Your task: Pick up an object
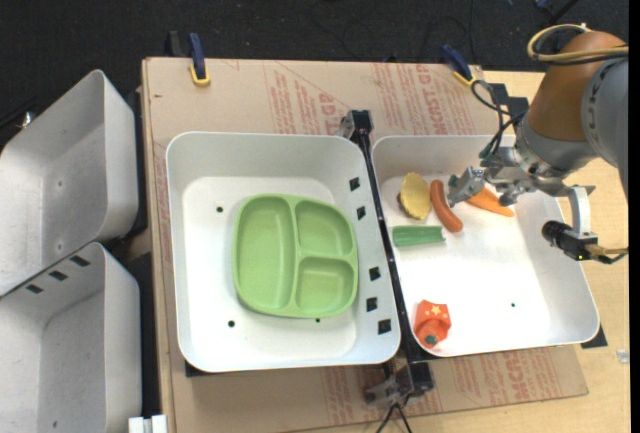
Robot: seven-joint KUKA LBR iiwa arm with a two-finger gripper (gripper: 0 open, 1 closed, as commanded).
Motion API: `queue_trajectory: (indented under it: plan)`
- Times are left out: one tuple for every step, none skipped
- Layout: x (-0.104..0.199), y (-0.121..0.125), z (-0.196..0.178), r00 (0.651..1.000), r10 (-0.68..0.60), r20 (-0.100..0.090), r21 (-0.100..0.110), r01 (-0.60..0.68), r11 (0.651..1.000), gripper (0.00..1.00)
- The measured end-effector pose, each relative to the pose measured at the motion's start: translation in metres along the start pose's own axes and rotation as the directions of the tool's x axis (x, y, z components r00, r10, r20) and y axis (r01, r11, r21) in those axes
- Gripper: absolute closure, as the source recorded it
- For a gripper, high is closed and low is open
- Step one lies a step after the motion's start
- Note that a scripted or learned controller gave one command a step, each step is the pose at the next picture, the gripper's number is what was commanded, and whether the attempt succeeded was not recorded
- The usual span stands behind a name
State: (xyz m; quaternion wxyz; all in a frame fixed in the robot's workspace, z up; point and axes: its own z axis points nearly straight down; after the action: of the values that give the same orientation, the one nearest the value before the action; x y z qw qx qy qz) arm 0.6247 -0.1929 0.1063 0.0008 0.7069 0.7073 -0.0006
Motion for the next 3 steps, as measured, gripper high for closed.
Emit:
queue_trajectory:
  plan:
    - [-0.001, 0.002, -0.016, 1.000, 0.000, 0.004, -0.009, 0.000, 1.000, 1.00]
    - [-0.010, 0.010, -0.072, 1.000, -0.002, 0.000, -0.006, 0.002, 1.000, 1.00]
    - [-0.016, 0.015, -0.134, 1.000, -0.002, 0.001, -0.007, 0.002, 1.000, 1.00]
